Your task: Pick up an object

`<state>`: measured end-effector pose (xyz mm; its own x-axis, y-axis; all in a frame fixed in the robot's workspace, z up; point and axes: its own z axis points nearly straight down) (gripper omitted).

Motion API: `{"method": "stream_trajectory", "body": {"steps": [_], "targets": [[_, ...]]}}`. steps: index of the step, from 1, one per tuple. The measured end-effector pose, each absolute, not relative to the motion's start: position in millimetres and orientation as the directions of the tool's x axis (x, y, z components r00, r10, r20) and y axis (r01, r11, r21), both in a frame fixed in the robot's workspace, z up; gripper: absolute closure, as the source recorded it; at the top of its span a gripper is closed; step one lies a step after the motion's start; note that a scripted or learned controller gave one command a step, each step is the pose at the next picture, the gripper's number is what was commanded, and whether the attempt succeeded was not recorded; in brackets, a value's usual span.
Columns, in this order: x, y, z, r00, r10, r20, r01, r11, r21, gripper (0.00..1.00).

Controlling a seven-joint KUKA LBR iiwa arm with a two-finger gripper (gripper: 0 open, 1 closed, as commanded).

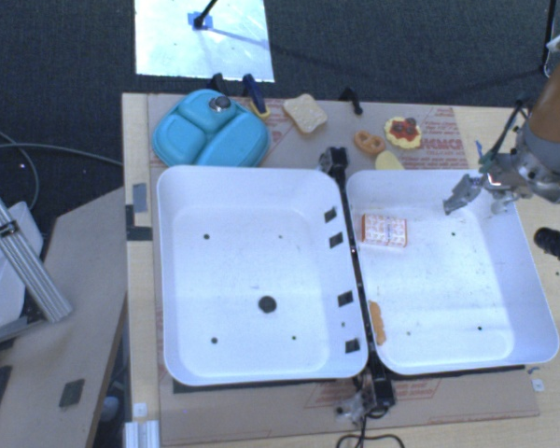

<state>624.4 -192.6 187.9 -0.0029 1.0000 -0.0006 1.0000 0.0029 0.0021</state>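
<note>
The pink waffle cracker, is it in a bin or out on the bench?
In. The pink waffle cracker lies flat on the floor of the right bin, near its left wall, with the hand off to its right, not touching it.

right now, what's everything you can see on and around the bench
left bin: 1, white, left half of bench
right bin: 1, white, right half of bench
dark round piece: 1, dark, floor of left bin
waffle-like piece: 1, pink and white, upper left of right bin
small orange piece: 1, orange, left wall of right bin
divided plate: 1, blue, behind left bin
toast slice: 1, tan, behind the bins
pretzel: 1, orange, behind right bin
tart-like toy: 1, yellow and red, beside pretzel
arm: 1, grey with orange band, right
gripper: 1, grey, over right bin's upper part
</note>
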Motion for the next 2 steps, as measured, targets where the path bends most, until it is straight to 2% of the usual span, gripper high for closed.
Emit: {"method": "stream_trajectory", "body": {"steps": [1,2], "targets": [[670.5,-178.4,80.3,-0.008,1.0,-0.001,1.0,0.008,0.005,0.0],[671.7,-180.4,98.8,-0.008,1.0,-0.004,1.0,0.008,0.011,1.0]]}}
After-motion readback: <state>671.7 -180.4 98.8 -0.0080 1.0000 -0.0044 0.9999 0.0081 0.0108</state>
